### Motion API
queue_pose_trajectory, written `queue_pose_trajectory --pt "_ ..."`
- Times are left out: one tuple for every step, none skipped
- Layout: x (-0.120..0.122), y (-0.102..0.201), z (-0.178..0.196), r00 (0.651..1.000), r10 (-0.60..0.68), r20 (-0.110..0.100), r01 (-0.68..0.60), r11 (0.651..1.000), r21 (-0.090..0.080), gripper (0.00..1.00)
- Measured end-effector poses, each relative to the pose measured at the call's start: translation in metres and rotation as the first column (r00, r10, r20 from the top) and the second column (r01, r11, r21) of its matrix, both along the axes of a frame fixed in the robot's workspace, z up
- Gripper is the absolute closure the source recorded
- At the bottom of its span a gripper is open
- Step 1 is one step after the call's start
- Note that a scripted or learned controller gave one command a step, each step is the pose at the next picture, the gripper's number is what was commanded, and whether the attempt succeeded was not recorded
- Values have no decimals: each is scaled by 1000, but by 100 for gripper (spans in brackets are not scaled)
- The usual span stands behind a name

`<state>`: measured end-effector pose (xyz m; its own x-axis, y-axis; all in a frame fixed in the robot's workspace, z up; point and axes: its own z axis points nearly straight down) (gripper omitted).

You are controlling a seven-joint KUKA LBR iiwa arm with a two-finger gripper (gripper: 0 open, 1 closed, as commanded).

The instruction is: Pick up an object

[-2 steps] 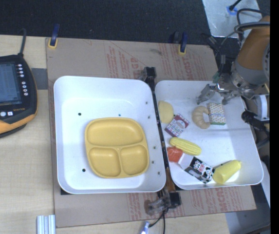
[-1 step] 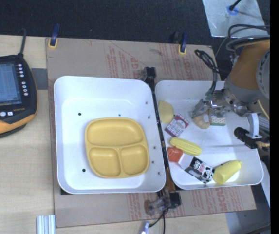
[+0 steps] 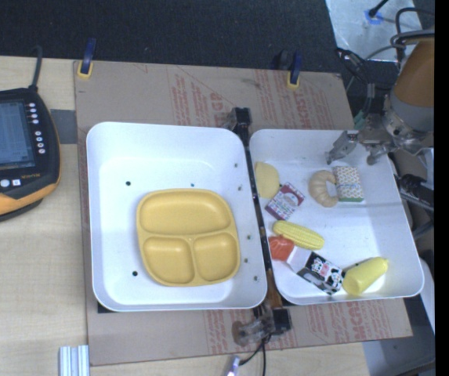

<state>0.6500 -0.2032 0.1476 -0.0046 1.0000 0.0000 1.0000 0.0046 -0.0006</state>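
Two white bins sit side by side on the desk (image 3: pixel 28 288), and the picking all belongs to the right one. Starting far left, a tablet-like controller (image 3: pixel 9 151) rests on the desk, well out of the way. Next, the left bin (image 3: pixel 106 210) holds a yellow divided tray (image 3: pixel 187 236) and nothing else of note. Across the shared rim, the right bin (image 3: pixel 392 233) is crowded: a pale yellow piece (image 3: pixel 266 180) against the left wall, a small red packet (image 3: pixel 284 202), a yellow corn cob (image 3: pixel 298 234) with an orange-red piece (image 3: pixel 281 248) beside it, a black-and-white carton (image 3: pixel 320 272) touching a yellow lemon-like object (image 3: pixel 364 276) at the near edge.

Now the gripper (image 3: pixel 357 149), at the far right corner, fingers spread apart and holding nothing, poised just above a tan ring-shaped pastry (image 3: pixel 324 188) and a speckled block (image 3: pixel 349 183) that touch each other. That pair looks the likely target. My read: descend straight, centre on one item only, and straddle it cleanly, since the neighbour could get nudged or jam a finger. The bin's far wall is close, so clearance there is tight.
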Motion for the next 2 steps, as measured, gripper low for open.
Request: queue_pose_trajectory --pt "-27 11 -43 1000 -1 5 1 1000 -1 0" --pt "8 -7 -51 1000 2 1 -2 1000 1 0"
